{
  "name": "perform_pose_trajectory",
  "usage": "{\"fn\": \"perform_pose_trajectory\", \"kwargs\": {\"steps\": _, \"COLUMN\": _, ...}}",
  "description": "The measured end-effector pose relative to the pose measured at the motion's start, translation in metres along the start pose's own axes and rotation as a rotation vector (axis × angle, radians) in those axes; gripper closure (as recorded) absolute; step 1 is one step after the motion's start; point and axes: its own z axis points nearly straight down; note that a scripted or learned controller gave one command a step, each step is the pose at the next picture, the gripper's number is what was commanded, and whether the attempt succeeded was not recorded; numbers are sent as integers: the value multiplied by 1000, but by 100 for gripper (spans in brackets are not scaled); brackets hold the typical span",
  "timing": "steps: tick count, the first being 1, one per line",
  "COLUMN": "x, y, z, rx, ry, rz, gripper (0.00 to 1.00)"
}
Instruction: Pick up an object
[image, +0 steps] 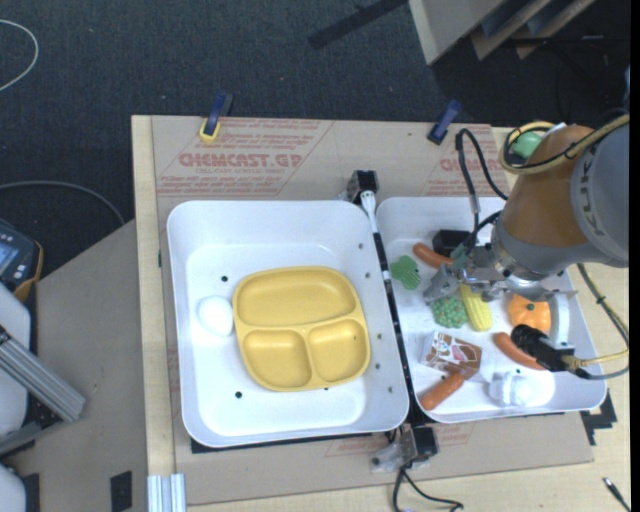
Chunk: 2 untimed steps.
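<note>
— Grey and orange-banded, the arm (560, 200) reaches in from the right, its gripper (462, 283) low over the right white bin (400, 215).

— Jaws?

— Cannot tell; the wrist hides them.

— And the yellow toy corn cob (478, 308)?

— Just beneath the gripper, long axis near-to-far, beside a green knobbly toy (450, 313).

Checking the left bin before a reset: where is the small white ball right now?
In the camera view the white ball lies in the left bin, touching the left edge of the yellow divided plate, far from the gripper over the right bin.
</note>
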Motion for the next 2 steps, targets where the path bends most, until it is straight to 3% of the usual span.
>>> {"fn": "perform_pose_trajectory", "kwargs": {"steps": 1, "x": -3, "y": 5, "z": 15, "rx": -14, "ry": -6, "rz": 1, "gripper": 0}}
{"fn": "perform_pose_trajectory", "kwargs": {"steps": 2, "x": -3, "y": 6, "z": 2, "rx": -21, "ry": -7, "rz": 2, "gripper": 100}}
